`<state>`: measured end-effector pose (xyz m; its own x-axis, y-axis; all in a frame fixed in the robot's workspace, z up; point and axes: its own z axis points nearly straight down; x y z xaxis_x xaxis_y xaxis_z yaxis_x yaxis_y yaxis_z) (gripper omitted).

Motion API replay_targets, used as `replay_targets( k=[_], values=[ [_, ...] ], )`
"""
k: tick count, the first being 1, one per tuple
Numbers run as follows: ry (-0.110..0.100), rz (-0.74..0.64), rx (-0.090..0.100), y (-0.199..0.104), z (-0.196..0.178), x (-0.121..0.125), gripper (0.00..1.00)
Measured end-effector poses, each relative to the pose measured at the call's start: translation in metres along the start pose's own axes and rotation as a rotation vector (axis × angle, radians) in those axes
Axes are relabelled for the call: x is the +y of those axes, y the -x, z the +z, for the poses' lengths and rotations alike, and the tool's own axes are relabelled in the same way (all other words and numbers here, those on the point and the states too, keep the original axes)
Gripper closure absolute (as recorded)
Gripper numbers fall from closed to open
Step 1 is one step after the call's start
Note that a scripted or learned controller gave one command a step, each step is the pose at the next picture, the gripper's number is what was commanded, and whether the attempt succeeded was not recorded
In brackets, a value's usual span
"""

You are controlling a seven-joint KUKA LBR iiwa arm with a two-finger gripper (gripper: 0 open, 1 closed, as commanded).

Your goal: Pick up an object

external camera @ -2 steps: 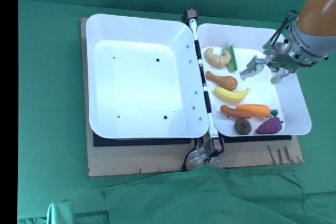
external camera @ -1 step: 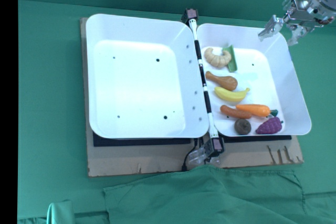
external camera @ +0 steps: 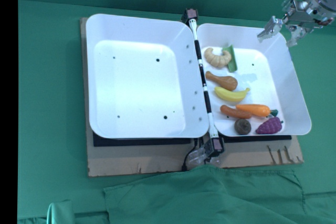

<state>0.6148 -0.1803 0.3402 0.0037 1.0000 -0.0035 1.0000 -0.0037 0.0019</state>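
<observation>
Gripper (external camera: 280, 30) hovered apart, holding nothing, over right bin (external camera: 297, 93) rim | step: approach | next: descend onto croissant (external camera: 217, 57)

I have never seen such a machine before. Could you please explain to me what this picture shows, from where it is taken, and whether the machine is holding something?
One camera, fixed above a bench, looks down at a slant. At the top right is a robot arm ending in a two-finger gripper, its fingers spread open with nothing between them. It hangs above the far corner of the right bin. That bin holds toy foods: a croissant, a green pod, a drumstick, a banana, a carrot, a sausage, a brown round piece and purple grapes. The left bin lies beside it.
</observation>
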Motion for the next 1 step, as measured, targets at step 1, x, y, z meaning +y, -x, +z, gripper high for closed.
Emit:
replay_targets(
  k=[1],
  values=[
    [0.015,-0.005,-0.005,0.0063,-0.1146,0.0897,0.00]
  ],
)
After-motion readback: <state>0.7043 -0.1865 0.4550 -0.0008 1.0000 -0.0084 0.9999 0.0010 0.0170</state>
